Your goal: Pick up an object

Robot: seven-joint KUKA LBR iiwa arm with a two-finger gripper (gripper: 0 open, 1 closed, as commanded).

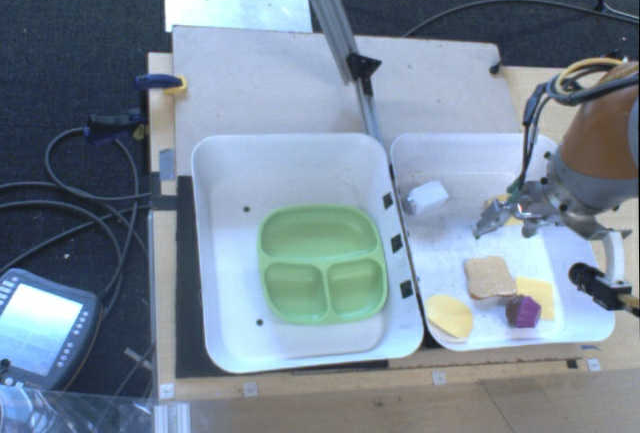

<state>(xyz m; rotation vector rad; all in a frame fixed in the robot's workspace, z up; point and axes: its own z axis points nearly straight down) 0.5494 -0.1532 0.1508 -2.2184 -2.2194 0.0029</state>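
My gripper hangs low over the middle of the right bin, open, its two grey fingers spread apart. A small yellow bit shows between them; I cannot tell whether they touch it. Just in front of the gripper lies a slice of toast. A purple lump and a yellow cheese slice lie to its right, and a yellow oval chip at the bin's front left. A white block sits at the bin's left side, apart from the gripper.
The left bin holds a green divided tray. A slanted metal pole runs down to the gap between the bins. Cables and a teach pendant lie on the floor at left.
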